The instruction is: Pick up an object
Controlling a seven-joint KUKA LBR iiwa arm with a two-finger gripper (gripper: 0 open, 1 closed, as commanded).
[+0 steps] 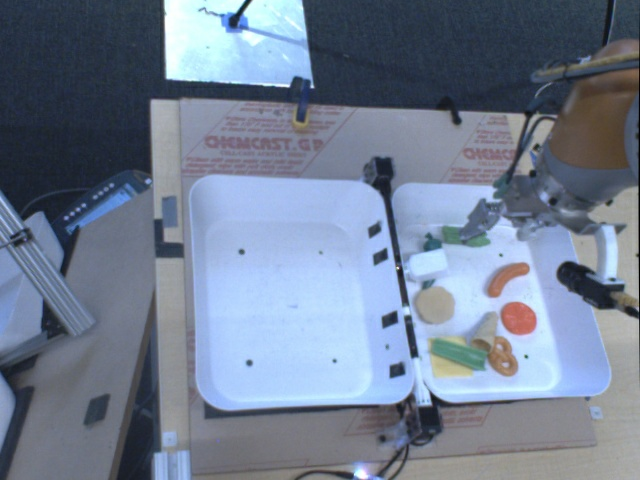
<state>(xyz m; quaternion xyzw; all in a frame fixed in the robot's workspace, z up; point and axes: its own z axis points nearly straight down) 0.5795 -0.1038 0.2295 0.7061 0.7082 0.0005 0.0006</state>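
Observation:
The right bin (575, 368) holds several toy foods. A green piece (458, 236) lies near its back left, with a white block (428, 264) and a tan round disc (435, 305) in front of it. An orange sausage (507, 278), a red slice (518, 317), a small cone (485, 328), a pretzel (503, 356) and a green-and-yellow piece (455, 354) lie further forward. My gripper (484, 218) hangs low over the bin's back, slanted left, its tip right at the green piece's right end.
The left bin (215, 268) stands beside the right one, with a black divider strip (395, 268) between them. The grey and orange arm (590, 138) comes in from the right, and a black cable part (590, 283) juts over the right bin's edge.

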